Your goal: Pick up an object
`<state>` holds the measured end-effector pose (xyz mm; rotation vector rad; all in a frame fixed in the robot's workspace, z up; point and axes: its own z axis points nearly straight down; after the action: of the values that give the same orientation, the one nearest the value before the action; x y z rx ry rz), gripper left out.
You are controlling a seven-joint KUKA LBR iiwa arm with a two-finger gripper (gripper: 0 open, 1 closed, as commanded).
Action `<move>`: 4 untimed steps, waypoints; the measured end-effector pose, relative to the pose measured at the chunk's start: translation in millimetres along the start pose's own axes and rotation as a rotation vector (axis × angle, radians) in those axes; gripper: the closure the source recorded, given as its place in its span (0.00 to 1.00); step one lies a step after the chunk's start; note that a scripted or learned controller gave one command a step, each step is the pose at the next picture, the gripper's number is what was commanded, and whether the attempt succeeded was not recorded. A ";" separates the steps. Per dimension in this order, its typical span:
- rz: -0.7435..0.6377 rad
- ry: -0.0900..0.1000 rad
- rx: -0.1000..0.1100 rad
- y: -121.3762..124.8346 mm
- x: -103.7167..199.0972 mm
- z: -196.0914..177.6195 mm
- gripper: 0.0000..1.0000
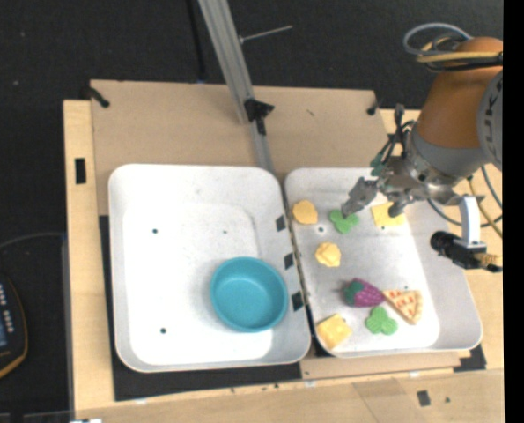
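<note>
While spread open and holding nothing, pincer (378, 201) near right bin's (438, 324) far rim, beside green toy (343, 222).

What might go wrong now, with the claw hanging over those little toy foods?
1. The gripper hangs between a small green toy piece and a flat yellow toy piece, so it may close on neither.
2. Both lie near the right white bin's far wall, so a finger might nudge one against it rather than grasp it.

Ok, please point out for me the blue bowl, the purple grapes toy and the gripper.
blue bowl (248, 294): camera view, on its inner floor.
purple grapes toy (364, 293): camera view, on its middle.
gripper (374, 203): camera view, midway between its fingertips.
</note>
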<state>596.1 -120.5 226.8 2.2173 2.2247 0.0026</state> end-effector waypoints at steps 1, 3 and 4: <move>0.001 0.000 0.000 0.0 0.0 0.0 0.00; 0.005 -0.002 0.006 2.3 -9.4 124.1 0.00; 0.005 -0.001 0.001 3.0 -10.2 125.2 0.00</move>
<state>599.3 -130.6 101.5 2.2226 2.2186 0.0004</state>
